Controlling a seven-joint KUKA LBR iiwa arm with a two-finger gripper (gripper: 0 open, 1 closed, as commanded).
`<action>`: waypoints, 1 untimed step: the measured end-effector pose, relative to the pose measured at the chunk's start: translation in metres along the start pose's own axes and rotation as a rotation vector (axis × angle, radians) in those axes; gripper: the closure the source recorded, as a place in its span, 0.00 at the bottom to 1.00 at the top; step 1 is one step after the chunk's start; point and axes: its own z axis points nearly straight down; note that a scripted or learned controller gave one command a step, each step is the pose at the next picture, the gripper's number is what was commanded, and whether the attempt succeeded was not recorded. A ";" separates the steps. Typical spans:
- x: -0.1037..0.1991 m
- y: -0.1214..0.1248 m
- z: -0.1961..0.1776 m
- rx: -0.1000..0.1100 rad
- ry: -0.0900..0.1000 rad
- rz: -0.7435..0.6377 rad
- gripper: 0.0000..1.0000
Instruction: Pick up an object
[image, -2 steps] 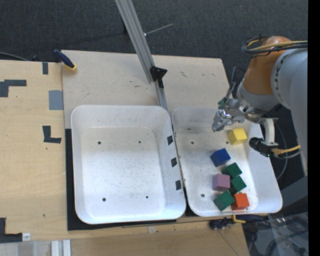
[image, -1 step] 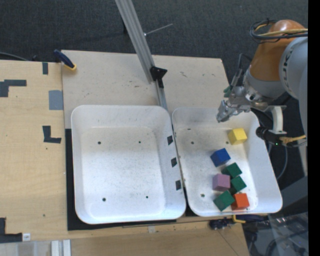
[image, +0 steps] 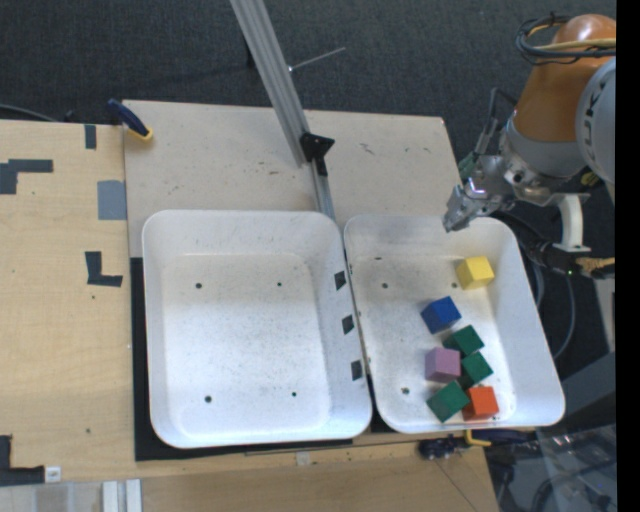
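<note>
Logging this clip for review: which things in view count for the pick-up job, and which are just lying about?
Job:
gripper, over the right bin's far rim
yellow block
blue block
purple block
green blocks
orange block

Lying about:
left bin
blue-and-yellow clamp
metal bar

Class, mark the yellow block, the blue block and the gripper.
yellow block (image: 475, 271): camera view, top face.
blue block (image: 440, 313): camera view, top face.
gripper (image: 459, 220): camera view, its tips.

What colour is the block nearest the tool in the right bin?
Yellow: the block lies just below the tool, clearest in the camera view.
</note>
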 end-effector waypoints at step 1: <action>0.055 -0.018 0.010 0.006 0.002 -0.003 1.00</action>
